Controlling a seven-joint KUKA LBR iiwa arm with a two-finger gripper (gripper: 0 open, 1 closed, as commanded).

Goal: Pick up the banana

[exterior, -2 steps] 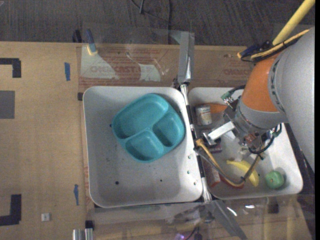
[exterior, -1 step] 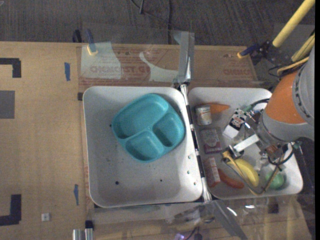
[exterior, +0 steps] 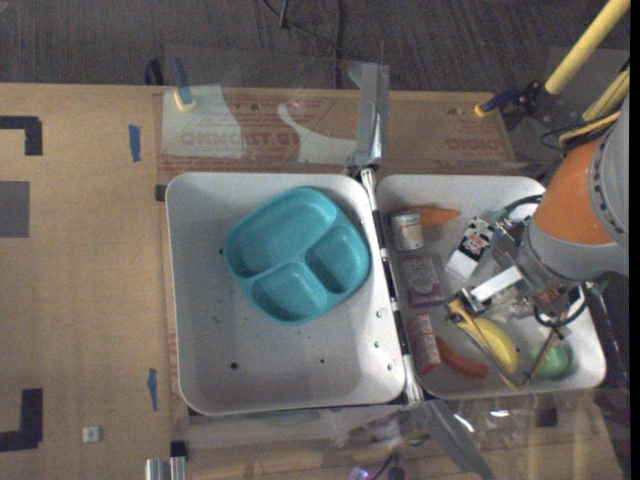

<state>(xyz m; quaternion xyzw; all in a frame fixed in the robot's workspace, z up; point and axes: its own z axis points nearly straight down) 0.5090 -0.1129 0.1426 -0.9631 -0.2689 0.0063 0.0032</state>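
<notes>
I can't tell how the jaws of the gripper (exterior: 478, 303) stand; they hang just above the banana (exterior: 492, 341), which lies in the right bin (exterior: 570, 370). The arm (exterior: 585, 213) hides that bin's far corner. Small packets' (exterior: 421, 278) labels are unreadable from here.

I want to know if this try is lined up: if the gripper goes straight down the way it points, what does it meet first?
Most likely the banana, lying just beneath the gripper; depth is hard to judge here.
</notes>
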